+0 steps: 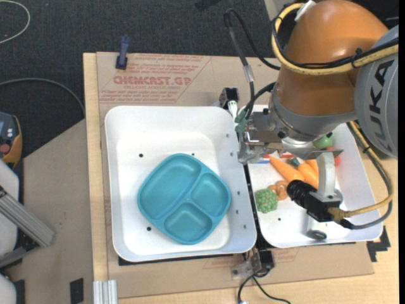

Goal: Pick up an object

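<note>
We see the arm (pixel 329 62) reaching in over the right bin (pixel 354 230), its bulky orange and grey wrist covering the bin's far half, and the gripper (pixel 288 151) sits low beneath it above the bin's far left part; whether it is spread or pressed together we cannot tell, because the wrist hides its tips. Just beside the gripper, toward the near side, lie two orange carrots (pixel 292 168), partly tucked under the wrist body. A little nearer to the bin's near left corner we find a green broccoli piece (pixel 266 200) close to the left wall, with a small tan object (pixel 277 188) touching or almost touching it. A black cylindrical part (pixel 308 199) with a cable, beside a white bracket (pixel 327 176), hangs over the middle of the bin, crowding the space around these items. A green item (pixel 324 140) peeks out under the wrist farther right. The near right part of this bin offers bare floor. The left bin (pixel 126 144) holds a teal divided plate (pixel 184 197) toward its near side, well apart from the gripper, with open white floor along its far edge.
</note>
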### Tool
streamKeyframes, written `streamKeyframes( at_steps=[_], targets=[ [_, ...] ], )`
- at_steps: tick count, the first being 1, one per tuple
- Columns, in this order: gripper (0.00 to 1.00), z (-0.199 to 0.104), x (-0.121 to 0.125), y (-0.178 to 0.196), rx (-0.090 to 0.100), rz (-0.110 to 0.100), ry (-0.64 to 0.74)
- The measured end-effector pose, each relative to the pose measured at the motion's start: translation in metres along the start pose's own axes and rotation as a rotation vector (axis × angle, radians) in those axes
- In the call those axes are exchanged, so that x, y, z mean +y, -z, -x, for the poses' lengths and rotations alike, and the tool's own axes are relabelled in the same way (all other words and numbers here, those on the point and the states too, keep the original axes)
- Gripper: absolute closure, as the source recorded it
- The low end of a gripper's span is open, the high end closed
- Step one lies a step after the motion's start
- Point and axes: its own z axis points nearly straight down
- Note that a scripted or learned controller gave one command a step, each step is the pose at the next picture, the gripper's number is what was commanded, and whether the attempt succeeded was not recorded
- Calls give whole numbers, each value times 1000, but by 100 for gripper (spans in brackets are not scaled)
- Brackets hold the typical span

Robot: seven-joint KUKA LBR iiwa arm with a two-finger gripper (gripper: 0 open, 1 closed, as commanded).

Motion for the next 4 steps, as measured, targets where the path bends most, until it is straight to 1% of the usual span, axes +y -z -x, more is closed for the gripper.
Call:
streamKeyframes(
  at_steps=[1, 2, 3, 4],
  targets=[
    [100, 48, 1, 94, -1, 8, -8],
    [100, 63, -2, -36, -3, -19, -8],
    [100, -16, 0, -2, 0, -1, 3],
    [100, -40, -1, -50, -2, -13, -1]
  ],
)
